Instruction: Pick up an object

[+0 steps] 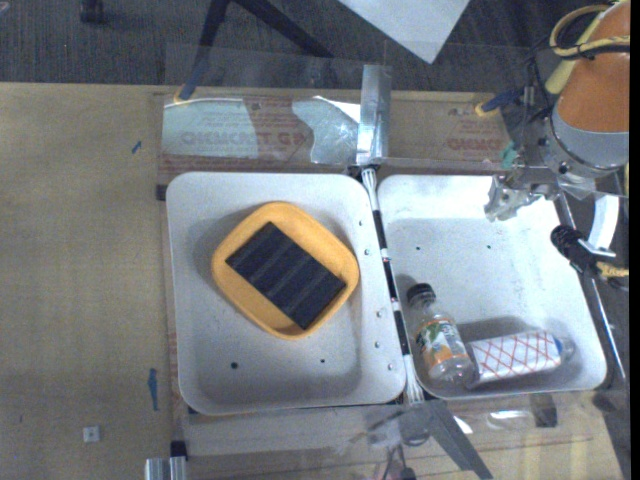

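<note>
- Two shallow white bins sit side by side: the left bin (200,368) and the right bin (480,258).
- Three candidates for the pick lie in them. A rounded yellow plastic case with a dark ribbed panel on top (285,281) lies near the centre of the left bin.
- Toward six o'clock in the right bin, a small clear plastic bottle with a black cap and an orange-green label (438,337) lies on its side against the left wall, cap pointing to twelve.
- Just beside the bottle, toward three o'clock, a white tube-like packet with a red lattice print (520,353) lies along the front wall.
- At about one o'clock of the right bin, over its rim, hangs the two-finger gripper (502,200); I cannot tell whether it is parted or closed, and nothing is visibly held.
- Judgement: the bottle looks light, stiff, smooth and prone to roll, so grasp across its labelled waist. The case seems too wide; its edge is the likelier hold.
</note>
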`<action>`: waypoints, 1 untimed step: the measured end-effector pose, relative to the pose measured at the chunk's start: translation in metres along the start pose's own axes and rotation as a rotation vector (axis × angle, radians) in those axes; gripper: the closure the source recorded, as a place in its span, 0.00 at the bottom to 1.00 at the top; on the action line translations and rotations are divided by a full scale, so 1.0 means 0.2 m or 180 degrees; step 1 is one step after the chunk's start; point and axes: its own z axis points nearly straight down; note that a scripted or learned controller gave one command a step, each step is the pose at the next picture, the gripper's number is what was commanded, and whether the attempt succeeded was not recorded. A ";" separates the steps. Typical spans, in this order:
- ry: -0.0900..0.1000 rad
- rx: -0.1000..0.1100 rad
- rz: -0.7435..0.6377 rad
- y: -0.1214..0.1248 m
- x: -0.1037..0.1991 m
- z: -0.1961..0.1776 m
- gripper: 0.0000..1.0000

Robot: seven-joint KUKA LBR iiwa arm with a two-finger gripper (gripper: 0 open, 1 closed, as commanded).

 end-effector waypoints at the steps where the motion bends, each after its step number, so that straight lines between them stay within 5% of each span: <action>1: 0.0000 0.0000 0.0000 0.00 0.00 0.00 0.00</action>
